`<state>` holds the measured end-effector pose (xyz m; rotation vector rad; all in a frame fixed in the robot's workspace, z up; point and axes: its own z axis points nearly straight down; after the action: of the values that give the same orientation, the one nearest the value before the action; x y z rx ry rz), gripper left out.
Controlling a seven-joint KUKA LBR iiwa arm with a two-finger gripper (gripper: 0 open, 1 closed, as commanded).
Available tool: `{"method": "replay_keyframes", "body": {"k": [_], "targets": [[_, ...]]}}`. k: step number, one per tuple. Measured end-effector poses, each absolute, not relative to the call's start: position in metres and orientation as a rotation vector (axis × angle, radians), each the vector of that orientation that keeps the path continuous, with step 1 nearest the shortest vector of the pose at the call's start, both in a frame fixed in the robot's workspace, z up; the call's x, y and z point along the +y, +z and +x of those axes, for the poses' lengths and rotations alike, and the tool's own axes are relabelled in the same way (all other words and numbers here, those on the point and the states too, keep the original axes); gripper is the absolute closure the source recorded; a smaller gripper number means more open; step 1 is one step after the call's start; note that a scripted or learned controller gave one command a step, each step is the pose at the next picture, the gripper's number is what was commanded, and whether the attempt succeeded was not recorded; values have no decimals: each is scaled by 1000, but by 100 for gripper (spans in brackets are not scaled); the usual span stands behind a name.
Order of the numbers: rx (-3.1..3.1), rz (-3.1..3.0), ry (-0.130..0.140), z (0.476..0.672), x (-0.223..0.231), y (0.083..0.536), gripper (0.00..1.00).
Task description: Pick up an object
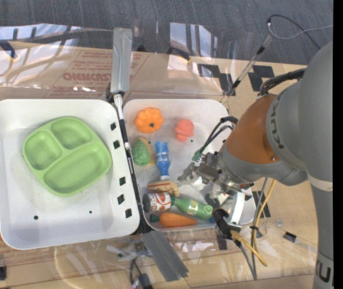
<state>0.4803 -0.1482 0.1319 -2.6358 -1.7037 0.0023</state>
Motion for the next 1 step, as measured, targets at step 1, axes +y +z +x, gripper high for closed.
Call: {"method": "replay_keyframes", "body": {"k": [1], "targets": [[-1593,-2700,3,481,-162,103,0]]}}
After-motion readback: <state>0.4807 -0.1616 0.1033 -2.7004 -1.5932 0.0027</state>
